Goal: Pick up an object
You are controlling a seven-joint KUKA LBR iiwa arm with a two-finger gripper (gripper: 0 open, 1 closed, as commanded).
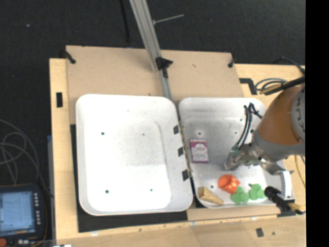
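In the right bin (211,112) lie a small purple and white carton (199,151), an orange-red round object (228,182), a tan wedge (209,195) and two green pieces (247,194). My gripper (235,161) hangs over the right bin, just above and right of the orange-red object and right of the carton. Nothing shows between its fingers.
The left bin (128,153) sits beside the right one, with clips along the shared edge. A metal pole (149,35) slants down from the top to the bins' back edge. Cables (267,85) lie at the right, and a screen (18,210) at the lower left.
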